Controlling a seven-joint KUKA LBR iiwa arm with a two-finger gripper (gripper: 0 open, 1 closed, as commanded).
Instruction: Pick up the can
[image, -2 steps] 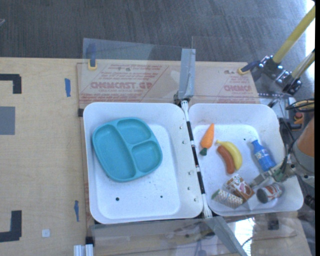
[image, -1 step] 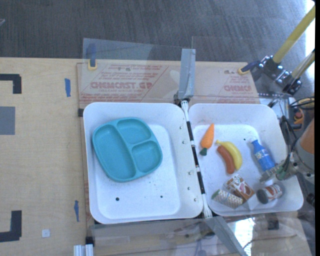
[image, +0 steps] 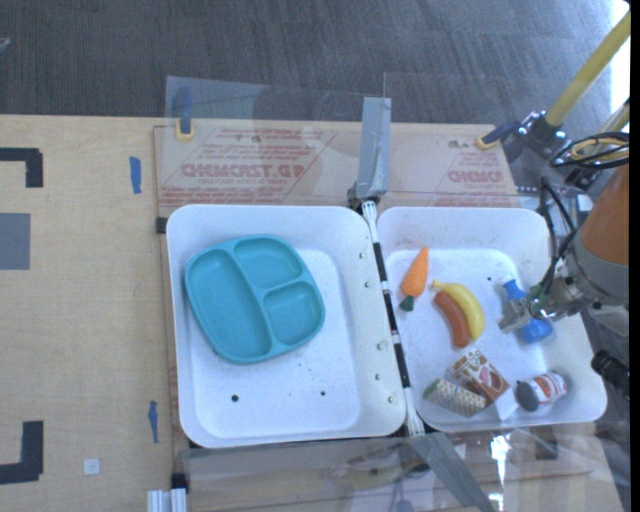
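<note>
So here's where I was at. My arm (image: 600, 262) came in from the right side of the view, with the orange band (image: 612, 225) sitting up above the wrist, and the wrist bent down into the right bin (image: 470, 213). My gripper (image: 522, 316) was low over the bin's right half, close to its right wall. Honestly, I couldn't tell if it was open or closed, because the tip was a muddle of grey metal and cables from that angle.

A blue object (image: 537, 331) was right at the tip. A bit of blue poked out on the far side of the gripper and a bigger bit on the near side. I couldn't tell whether I was actually gripping it or just parked on top of it.

The can (image: 546, 386) was not in my grasp. It was lying on its side on the bin floor, a short way toward the near rim from my gripper, by the near right corner, with its grey end facing left.

To the left of my gripper were a banana (image: 463, 302) and a sausage (image: 452, 319) snug against each other, and a carrot (image: 416, 272) further left, near the divider. A small printed carton (image: 470, 383) lay left of the can.

Way over to my left, the left bin (image: 260, 420) had a teal divided plate (image: 255, 297) in it, well away from me.
</note>
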